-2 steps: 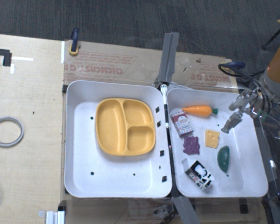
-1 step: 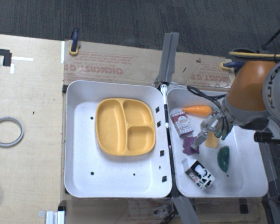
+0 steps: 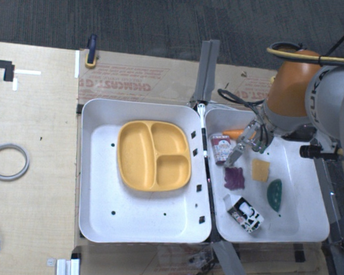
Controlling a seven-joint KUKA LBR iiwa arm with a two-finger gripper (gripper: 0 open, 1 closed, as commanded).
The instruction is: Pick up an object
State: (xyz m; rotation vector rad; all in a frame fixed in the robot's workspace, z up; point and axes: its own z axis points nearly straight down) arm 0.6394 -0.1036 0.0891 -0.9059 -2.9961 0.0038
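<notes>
Far left of the gripper (image 3: 237, 157), the left shallow white bin (image 3: 94, 217) carries a yellow three-compartment plastic plate (image 3: 154, 156), well apart from the tool and not in play. The central divider between the bins (image 3: 204, 160) lies just left of the gripper. The gripper hangs over the upper-left part of the right shallow white bin (image 3: 298, 224), fingers pointing down and left; whether they are spread or closed cannot be told, and nothing is seen between them. Just left of and above the fingertips: a small red-and-white carton (image 3: 221, 147). Directly below the tips: a purple crumpled soft piece (image 3: 234, 178), the closest candidate. Behind the tool, an orange carrot-shaped item (image 3: 234, 133), partly hidden. Right of the gripper: a tan sponge-like square (image 3: 261, 170); further right and lower, a dark green oval object (image 3: 274, 194). Below, toward the near wall, a black-and-white printed packet (image 3: 246, 214). Judgement: approach step, no grasp made yet. Next move calls for settling over one item, likely the purple piece, and descending straight. Room is tight to the left against carton and divider; open bin floor lies to the lower right.
</notes>
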